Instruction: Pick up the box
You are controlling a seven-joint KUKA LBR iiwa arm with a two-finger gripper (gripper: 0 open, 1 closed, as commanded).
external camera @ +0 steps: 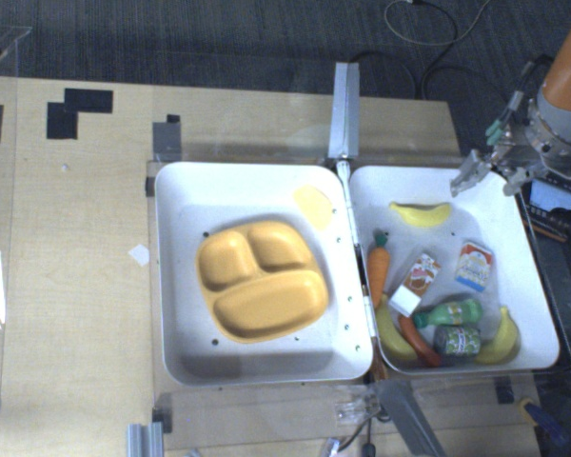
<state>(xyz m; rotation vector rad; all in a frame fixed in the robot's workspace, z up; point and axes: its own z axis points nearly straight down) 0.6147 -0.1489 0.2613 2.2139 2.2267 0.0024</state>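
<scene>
Left bin [171, 284] w/ yellow three-compartment tray [262, 279] lying in its middle. Right bin [542, 322] crowded: banana [421, 214] near back wall, carrot [378, 269] upright-ish along left wall, second banana [500, 336] at front right corner, green bottle [447, 312] lying on its side near front, dark can [457, 341] just beside it. Two small boxes mid-bin: box [475, 266] w/ red-blue print toward right, well apart from arm; smaller carton [421, 274] to its left. Gripper [483, 171] hovering over bin's back right corner, fingers spread, nothing between.
</scene>
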